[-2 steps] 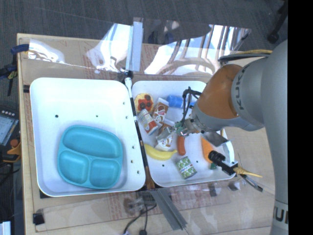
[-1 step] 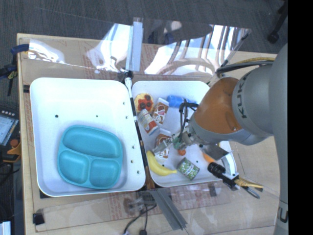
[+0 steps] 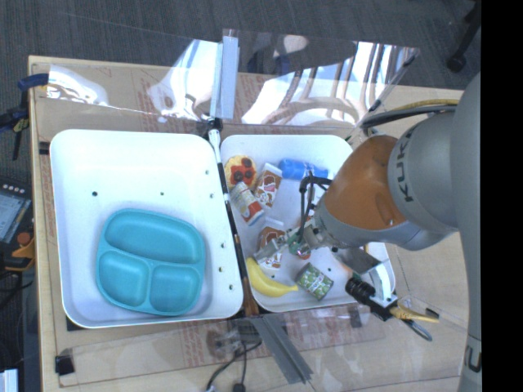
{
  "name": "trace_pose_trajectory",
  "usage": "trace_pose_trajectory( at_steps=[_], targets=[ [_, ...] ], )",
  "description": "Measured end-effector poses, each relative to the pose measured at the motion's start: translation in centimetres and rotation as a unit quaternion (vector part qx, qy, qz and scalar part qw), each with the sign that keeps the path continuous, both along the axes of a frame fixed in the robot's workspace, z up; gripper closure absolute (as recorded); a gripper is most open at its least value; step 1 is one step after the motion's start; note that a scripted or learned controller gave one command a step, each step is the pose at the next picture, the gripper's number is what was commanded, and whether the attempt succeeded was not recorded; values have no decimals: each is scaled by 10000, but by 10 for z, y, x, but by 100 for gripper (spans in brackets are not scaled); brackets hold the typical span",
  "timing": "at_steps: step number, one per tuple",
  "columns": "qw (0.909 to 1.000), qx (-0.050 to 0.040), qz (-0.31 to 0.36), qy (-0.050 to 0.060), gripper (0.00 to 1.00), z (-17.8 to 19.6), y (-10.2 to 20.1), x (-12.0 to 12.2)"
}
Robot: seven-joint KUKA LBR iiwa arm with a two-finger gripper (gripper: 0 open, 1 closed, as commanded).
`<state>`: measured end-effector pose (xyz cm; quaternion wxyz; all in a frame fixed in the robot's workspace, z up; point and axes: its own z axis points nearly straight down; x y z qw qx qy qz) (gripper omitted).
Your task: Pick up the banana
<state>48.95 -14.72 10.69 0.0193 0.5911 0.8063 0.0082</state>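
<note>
Grey and smooth, the arm (image 3: 433, 178) reaches in from the right, its rounded casing carrying a glossy orange band (image 3: 368, 194) that hangs over the right bin (image 3: 339, 145). Below the band the gripper (image 3: 301, 239) points down into the middle of that bin, among small packets; whether its jaws are open or closed cannot be told, since the wrist hides them.

Just inside the bin's near left corner lies the banana (image 3: 268, 280), a short curved yellow shape with a pale upper end, resting on the white floor beside the left wall. It sits near the gripper but apart from it. A small green printed packet (image 3: 314, 281) lies just to its right, toward the near edge. A brown-and-white wrapper (image 3: 271, 243) lies just beyond the banana. Toward the far left corner are a flat item with red and yellow print (image 3: 240, 170), a red-and-white packet (image 3: 268, 182) and a crinkled white one (image 3: 245, 204). A blue piece (image 3: 294, 168) lies near the far edge.

Both bins are shallow white trays with rounded corners. The left bin (image 3: 131, 158) holds a matte turquoise plate (image 3: 152, 261) with three compartments, set toward its near edge
</note>
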Motion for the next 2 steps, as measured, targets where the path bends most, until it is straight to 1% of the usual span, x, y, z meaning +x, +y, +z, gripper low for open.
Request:
trace_pose_trajectory(
  at_steps=[1,2],
  targets=[
    [9984,-19,573,24,0,0,5,-1],
    [9987,-20,515,26,0,0,6,-1]
  ],
)
